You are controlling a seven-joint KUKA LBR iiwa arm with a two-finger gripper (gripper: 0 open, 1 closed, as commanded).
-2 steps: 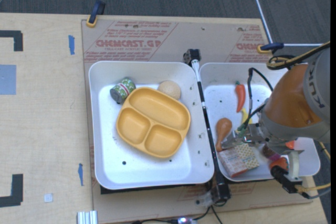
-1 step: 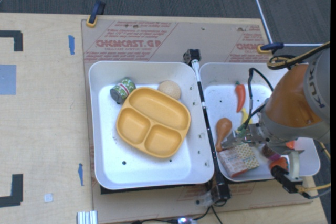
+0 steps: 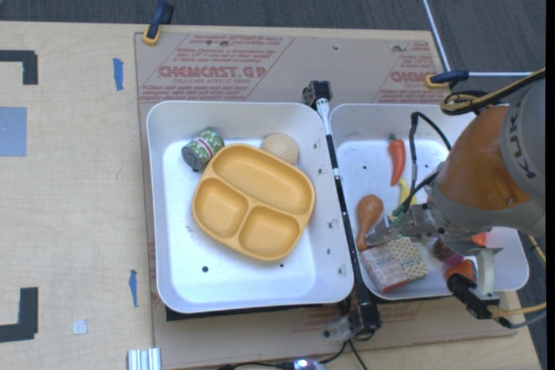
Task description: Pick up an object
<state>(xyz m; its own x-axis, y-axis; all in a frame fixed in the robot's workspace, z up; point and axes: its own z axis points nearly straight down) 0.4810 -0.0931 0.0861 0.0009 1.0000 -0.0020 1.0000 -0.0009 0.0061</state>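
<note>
In the right bin (image 3: 364, 127), my gripper (image 3: 392, 230) hangs low at the end of the grey and orange arm (image 3: 486, 173). It sits just above a checkered snack packet (image 3: 397, 262) and right beside a brown drumstick (image 3: 368, 210). A small yellow piece (image 3: 402, 202) pokes out behind the gripper. An orange chili (image 3: 396, 159) lies further back in the same bin. The wrist hides whatever is directly under it.
The left bin (image 3: 173, 186) holds a yellow divided plate (image 3: 253, 202), a green can (image 3: 202, 148) and a beige ball (image 3: 280, 148). A reddish object (image 3: 460, 267) lies by the arm at the right bin's front. Black cables (image 3: 416, 130) loop over the right bin.
</note>
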